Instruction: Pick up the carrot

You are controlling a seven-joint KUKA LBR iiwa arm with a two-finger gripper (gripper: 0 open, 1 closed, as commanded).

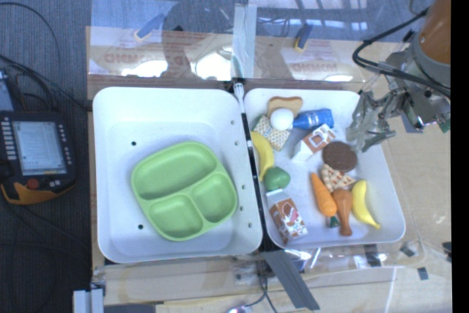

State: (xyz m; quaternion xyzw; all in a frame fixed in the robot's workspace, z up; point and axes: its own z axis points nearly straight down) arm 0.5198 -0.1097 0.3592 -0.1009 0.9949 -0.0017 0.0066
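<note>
Here, the smooth tapered orange carrot (323,194) is seen left of a curved yellow banana (363,204), while the metal gripper (368,130), spread and empty, is poised above-right.

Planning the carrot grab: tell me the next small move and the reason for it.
Probably shift the pincer toward the front of the right bin and a little inward until it hangs over the carrot. It now sits at the bin's right rim beside the round brown cookie, while the carrot lies nearer the front, between the chicken drumstick and the green pepper.
</note>
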